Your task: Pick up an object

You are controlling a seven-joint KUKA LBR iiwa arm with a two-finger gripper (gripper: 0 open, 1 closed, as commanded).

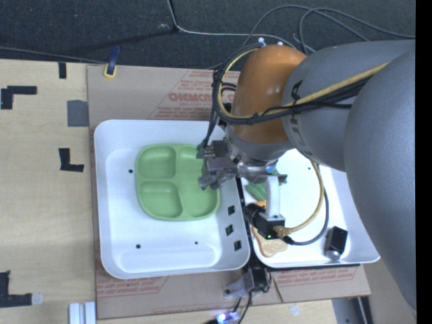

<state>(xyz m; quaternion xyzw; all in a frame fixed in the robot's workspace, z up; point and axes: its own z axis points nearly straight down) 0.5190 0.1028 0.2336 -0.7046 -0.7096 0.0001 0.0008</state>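
— Tray, the green one with the compartments, that's what the arm looks to be after. It lies flat in the left bin, a bit toward the far side and close to the wall shared with the other bin.

— And where's the gripper from it?

— Right over the tray's right edge, on the side nearest the arm. The dark hardware hangs over the rim there, so the bulk of the tray stretches away to the left of it. From where I stand I can't say whether it touches the rim or sits just above.

— Is it open? Holding anything?

— Can't tell. The big orange band and the wrist hide most of it, and what pokes out is a dark tangle. Nothing I could honestly call held.

— How does the tray run?

— Roughly square with rounded corners, turned a little in the bin, so no real long axis. My guess is the right rim is the only sensible place to bite, since the middle is too wide and flat.

— Anything in the right bin?

— A tan thing near its front-left corner, a small black object near the front right, something green half hidden beside the wrist. All of them lie right of the gripper, away from the tray.
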